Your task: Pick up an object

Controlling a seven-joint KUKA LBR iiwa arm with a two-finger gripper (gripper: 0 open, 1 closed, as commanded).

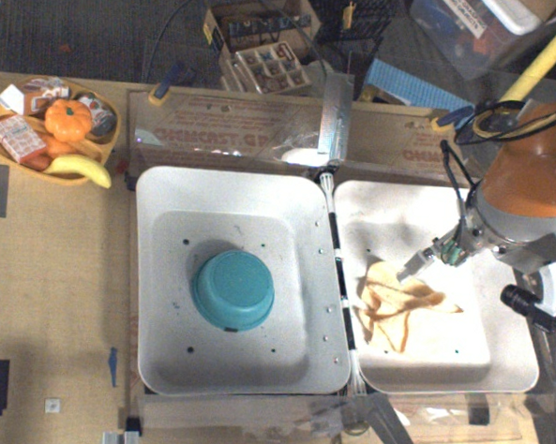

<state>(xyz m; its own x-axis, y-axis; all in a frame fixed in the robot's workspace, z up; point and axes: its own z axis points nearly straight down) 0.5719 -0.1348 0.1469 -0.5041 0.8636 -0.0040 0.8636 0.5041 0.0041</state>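
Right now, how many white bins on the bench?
2. The left bin holds a teal bowl; the right bin holds a brown tangle under the gripper.

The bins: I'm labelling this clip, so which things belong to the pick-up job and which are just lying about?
Job:
gripper
tan-and-brown floppy object in right bin
teal bowl in left bin

Lying about:
plate of toy food
cardboard wall

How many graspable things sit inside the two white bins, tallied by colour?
Teal, round upturned plastic bowl, left bin: 1
Tan-and-brown, flat floppy rubbery piece, right bin, just below the gripper: 1
Total: 2
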